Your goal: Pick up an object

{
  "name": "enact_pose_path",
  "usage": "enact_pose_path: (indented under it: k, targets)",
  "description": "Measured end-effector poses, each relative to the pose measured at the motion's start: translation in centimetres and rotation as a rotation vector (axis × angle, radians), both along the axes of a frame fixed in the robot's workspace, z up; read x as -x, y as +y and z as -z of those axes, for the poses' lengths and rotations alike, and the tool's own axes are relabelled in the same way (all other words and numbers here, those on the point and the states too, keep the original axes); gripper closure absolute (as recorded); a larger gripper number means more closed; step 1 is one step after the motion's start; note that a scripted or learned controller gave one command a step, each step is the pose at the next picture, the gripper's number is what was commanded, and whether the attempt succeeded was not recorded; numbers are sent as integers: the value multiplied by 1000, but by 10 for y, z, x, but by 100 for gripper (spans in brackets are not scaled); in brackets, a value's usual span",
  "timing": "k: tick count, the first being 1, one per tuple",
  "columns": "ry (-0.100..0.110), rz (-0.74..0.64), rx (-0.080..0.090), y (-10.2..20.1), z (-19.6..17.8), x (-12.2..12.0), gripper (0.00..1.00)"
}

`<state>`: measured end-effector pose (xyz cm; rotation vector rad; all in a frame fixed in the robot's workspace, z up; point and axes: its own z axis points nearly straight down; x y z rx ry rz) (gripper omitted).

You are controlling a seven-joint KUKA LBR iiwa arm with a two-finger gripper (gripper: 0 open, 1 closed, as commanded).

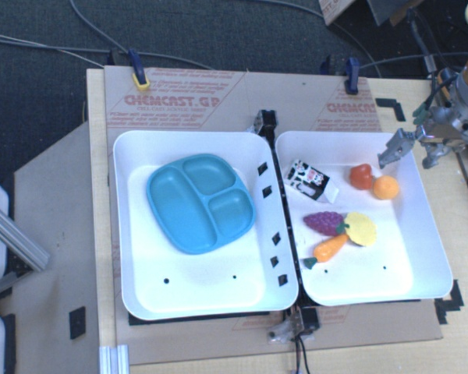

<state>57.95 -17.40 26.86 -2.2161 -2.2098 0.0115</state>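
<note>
The right bin [421, 240] holds several small toys: a red tomato [361, 176], an orange ball [385, 187], purple grapes [324, 223], a yellow lemon [362, 230], an orange carrot [330, 248] and a black-and-white carton [307, 178]. My gripper [413, 153] hangs over the bin's far right corner, just up and right of the tomato and the orange ball. Its two fingers [391, 151] are spread apart, open, and nothing lies between them.
A blue divided plate [201, 202] lies in the left bin [140, 271]. A black divider with clips [277, 209] runs between the bins. Clamps [140, 75] hold the cardboard base at the back, and cables cross the dark floor beyond.
</note>
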Motion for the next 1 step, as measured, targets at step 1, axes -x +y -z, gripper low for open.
enact_pose_path:
  k: [1]
  targets:
    - [-13, -3, 3, 1, -7, -2, 0]
